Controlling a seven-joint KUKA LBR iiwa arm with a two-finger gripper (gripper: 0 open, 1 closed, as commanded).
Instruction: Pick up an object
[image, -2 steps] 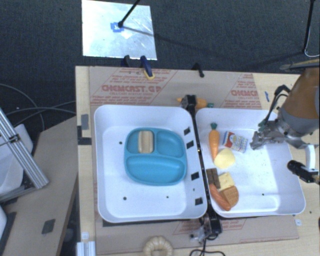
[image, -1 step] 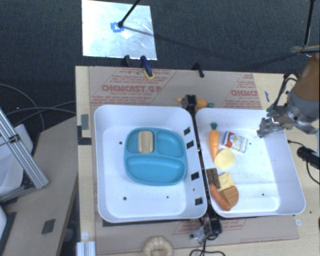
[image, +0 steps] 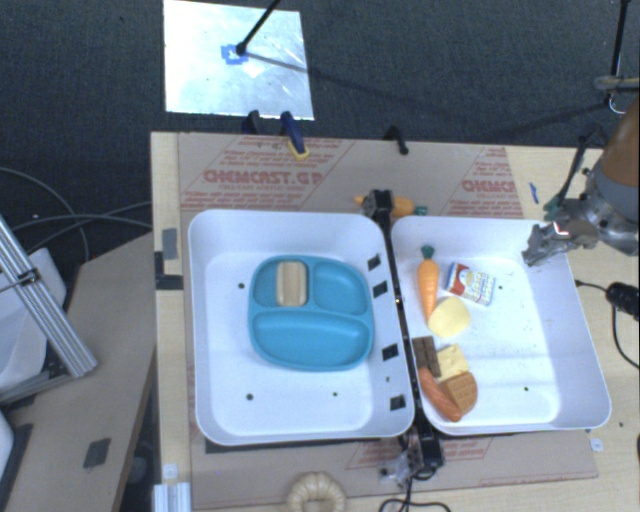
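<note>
Arm (image: 622, 165): is being seen reaching in from the right edge of the view, above the bench's far right corner.
Wrist: is being held low, angled down and to the left.
Gripper (image: 545, 241): is being held over the far right corner of the right bin, just inside its rim.
Grasp: nothing is being seen between the fingers.
</note>
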